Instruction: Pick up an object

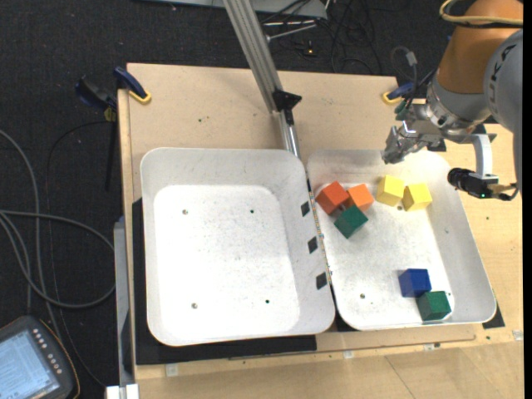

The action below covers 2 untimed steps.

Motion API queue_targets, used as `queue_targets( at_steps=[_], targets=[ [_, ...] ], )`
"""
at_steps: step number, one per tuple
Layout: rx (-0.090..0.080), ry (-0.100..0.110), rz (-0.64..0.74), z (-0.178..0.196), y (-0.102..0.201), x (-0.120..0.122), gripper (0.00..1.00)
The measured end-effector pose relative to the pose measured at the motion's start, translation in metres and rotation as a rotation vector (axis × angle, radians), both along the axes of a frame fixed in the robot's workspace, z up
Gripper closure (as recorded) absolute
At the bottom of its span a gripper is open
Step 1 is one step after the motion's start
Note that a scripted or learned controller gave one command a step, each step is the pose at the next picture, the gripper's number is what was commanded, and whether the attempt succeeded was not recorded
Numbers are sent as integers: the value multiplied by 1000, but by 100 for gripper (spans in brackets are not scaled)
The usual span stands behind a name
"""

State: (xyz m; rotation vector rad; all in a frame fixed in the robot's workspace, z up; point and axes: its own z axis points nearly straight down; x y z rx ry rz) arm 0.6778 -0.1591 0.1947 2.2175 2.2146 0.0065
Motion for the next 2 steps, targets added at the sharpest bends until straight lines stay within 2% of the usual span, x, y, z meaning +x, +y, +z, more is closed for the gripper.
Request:
queue_targets(
  at_steps=[1, 2],
  targets=[
    [0, 0, 3, 54, 0, 2, 100],
    [3, 9, 8, 44, 48, -7, 100]
  ],
)
